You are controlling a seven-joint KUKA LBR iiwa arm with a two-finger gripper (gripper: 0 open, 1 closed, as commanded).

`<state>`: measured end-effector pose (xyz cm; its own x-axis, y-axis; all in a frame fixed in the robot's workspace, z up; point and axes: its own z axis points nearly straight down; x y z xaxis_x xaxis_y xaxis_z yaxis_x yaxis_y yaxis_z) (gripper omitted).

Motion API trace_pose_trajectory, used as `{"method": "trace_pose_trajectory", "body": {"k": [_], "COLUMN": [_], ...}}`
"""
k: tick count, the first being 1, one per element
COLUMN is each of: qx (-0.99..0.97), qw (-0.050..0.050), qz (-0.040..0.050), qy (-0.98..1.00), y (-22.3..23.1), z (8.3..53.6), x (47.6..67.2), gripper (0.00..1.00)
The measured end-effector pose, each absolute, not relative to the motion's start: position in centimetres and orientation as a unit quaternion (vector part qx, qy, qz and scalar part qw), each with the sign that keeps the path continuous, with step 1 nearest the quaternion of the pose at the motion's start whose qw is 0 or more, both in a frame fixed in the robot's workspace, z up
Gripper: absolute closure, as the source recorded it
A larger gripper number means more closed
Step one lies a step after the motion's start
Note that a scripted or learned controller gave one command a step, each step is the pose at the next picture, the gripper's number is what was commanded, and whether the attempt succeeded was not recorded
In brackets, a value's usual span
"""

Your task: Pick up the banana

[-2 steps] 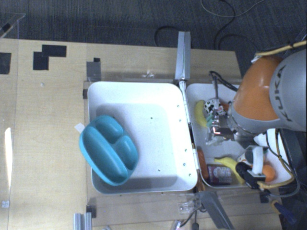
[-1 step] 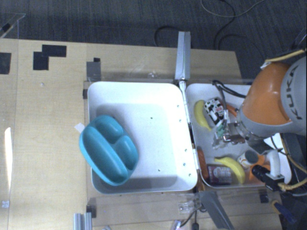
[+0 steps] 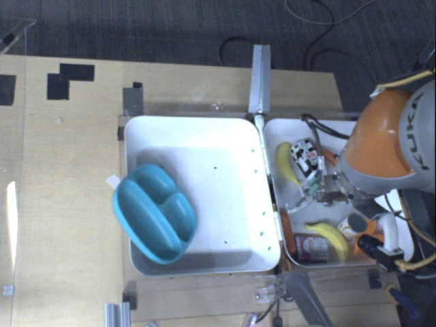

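The two-finger gripper (image 3: 315, 184) hangs low in the right-hand white bin (image 3: 272, 182), but whether its jaws are spread or pressed together cannot be told. One curved yellow banana (image 3: 285, 163) lies just left of the jaws, close beside them. A second yellow banana (image 3: 329, 237) lies below them, apart.

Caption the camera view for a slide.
KUKA arm's gripper hovers in the right bin between two bananas; blue divided dish sits in left bin.
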<state>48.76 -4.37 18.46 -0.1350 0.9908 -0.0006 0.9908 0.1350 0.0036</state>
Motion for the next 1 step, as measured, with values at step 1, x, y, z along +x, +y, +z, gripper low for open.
{"method": "trace_pose_trajectory", "body": {"k": [1], "qx": [0.477], "qw": [0.002], "qz": [0.0009], "qy": [0.879], "y": [-11.74], "z": [13.16], "x": [48.84], "gripper": [0.0]}}
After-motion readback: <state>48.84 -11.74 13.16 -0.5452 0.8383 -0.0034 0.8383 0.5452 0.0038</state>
